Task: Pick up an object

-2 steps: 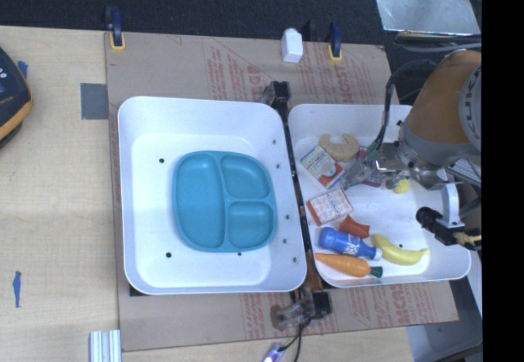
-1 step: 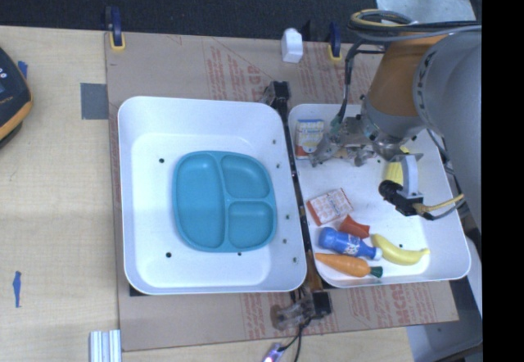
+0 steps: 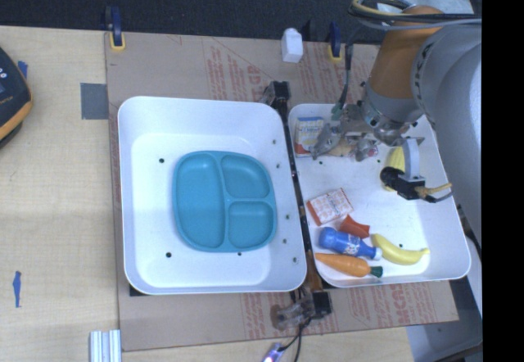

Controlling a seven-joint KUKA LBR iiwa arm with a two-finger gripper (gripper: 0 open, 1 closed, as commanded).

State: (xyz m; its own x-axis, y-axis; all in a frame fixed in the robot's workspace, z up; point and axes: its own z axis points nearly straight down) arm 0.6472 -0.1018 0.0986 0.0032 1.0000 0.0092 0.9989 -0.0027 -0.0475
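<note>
While the grey arm (image 3: 426,65) reaches in over the right bin (image 3: 442,262), its tool (image 3: 348,138) hangs low at that bin's far end, just beside a small white-and-blue packet (image 3: 309,133); whether its fingers are apart or together I cannot tell. Nearer in the same bin lie a red-and-white box (image 3: 329,205), a blue bottle (image 3: 348,243), a carrot (image 3: 347,264) and a banana (image 3: 400,251), close together. A blue divided plate (image 3: 223,200) sits in the left bin (image 3: 147,270) on the counter (image 3: 49,213).

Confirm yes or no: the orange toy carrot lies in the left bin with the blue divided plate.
No. The orange toy carrot lies at the right white bin's near edge, while the blue divided plate sits alone in the left white bin.
</note>
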